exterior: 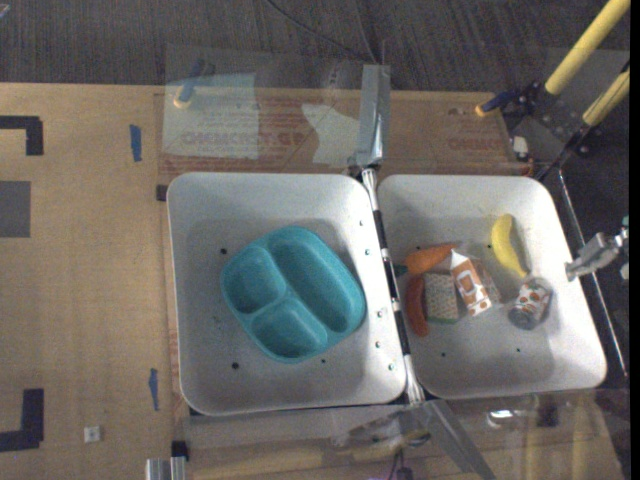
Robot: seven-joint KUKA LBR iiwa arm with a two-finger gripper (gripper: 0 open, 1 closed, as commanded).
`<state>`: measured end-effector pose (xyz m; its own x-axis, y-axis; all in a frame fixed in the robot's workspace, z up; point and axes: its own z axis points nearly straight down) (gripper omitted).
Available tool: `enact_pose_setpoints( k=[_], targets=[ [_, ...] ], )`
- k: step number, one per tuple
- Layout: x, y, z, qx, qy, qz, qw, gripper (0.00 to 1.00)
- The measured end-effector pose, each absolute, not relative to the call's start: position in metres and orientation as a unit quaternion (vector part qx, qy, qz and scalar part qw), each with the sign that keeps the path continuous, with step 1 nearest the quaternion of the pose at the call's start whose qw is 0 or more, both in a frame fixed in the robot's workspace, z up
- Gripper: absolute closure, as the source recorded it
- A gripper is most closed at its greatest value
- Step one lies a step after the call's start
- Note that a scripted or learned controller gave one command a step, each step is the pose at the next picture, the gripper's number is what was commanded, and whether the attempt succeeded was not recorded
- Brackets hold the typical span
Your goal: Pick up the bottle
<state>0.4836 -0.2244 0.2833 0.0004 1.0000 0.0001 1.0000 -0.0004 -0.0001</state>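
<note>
Bottle (530, 304) lies tilted; axis diagonal

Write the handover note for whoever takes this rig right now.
End effector: at the right bin's right rim, nothing visibly held; its opening can't be read.
Bottle: no object in view clearly reads as one. Right bin holds a banana, carrot, small carton and a can-like item.
Left bin: teal divided tray.
Done: no pick visible.
Left: identify the bottle, grasp, lift.
</note>
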Motion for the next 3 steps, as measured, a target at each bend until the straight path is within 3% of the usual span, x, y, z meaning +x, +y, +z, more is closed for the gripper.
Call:
enact_pose_setpoints(
  k=[1, 2, 3],
  targets=[
    [0.484, -0.227, 0.294, -0.709, -0.706, -0.0004, -0.002, 1.0],
    [0.518, -0.196, 0.265, -0.897, -0.443, 0.0003, -0.001, 1.0],
    [0.509, -0.083, 0.305, -0.949, -0.314, 0.0007, 0.0, 1.0]
  ],
)
